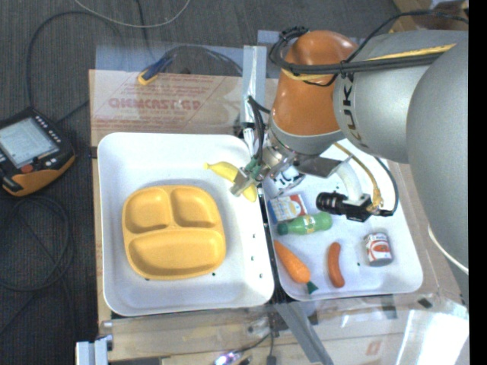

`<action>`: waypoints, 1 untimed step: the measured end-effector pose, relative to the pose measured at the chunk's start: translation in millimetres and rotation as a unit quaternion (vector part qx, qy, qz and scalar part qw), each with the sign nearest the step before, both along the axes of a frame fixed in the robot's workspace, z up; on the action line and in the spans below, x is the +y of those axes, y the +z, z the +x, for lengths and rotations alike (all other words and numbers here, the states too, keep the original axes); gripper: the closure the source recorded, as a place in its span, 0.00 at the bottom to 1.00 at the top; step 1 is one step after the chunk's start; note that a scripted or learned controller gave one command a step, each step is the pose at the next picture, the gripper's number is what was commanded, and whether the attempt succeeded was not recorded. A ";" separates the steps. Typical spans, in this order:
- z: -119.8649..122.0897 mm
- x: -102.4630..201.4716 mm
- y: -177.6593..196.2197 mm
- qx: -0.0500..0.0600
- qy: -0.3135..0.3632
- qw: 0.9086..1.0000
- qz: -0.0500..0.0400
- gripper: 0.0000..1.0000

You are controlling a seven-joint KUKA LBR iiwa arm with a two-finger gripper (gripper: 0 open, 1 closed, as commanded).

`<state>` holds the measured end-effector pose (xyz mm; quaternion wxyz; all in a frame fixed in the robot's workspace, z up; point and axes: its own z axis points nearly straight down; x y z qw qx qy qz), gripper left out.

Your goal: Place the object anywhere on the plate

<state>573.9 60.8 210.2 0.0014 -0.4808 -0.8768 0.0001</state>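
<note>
Above the worktop's two white bins (110, 295), a grey KUKA arm (396, 97) reaches across their shared edge. Its jaws (247, 181) are closed on a yellow banana (224, 171), which is held above the left bin. Down and to the left of the jaws, well apart, lies the yellow divided plate (175, 230). Below and to the right of them, in the right bin, rest a green bottle (306, 223), a carrot (293, 262), a sausage (335, 265) and a small can (378, 249).
</note>
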 end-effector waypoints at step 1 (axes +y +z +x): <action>74.6 4.5 36.6 -0.001 0.035 0.999 0.000 1.00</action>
